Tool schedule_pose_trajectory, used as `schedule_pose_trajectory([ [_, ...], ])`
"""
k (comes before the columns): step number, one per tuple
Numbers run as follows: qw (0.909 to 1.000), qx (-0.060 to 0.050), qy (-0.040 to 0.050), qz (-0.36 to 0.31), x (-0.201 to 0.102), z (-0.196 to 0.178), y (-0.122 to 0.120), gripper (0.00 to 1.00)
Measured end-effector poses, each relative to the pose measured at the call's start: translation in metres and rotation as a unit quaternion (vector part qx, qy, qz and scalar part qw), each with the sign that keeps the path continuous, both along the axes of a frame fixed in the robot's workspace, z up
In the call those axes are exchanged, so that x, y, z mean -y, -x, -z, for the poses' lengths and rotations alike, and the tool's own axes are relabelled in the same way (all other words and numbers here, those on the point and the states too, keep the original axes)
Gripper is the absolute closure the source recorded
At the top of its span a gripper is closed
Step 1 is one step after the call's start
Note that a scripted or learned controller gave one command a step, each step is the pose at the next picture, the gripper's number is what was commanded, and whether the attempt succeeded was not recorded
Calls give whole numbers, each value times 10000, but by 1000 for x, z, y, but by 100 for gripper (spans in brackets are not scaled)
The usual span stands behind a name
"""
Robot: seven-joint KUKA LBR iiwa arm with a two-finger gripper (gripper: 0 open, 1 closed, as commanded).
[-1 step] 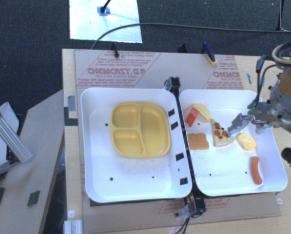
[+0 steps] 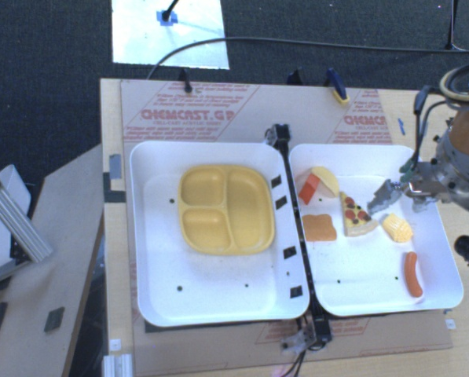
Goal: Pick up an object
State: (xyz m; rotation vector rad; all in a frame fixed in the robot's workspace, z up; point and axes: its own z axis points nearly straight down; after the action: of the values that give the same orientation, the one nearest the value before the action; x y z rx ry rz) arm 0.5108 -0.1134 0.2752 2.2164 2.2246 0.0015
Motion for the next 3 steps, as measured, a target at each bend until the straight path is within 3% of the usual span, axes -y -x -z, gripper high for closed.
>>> schedule_pose_trajectory([
  [2,10000,-20,-6,14,-1,85,0,0],
  [3,10000,-26,-7,12,-1,147,-5,0],
])
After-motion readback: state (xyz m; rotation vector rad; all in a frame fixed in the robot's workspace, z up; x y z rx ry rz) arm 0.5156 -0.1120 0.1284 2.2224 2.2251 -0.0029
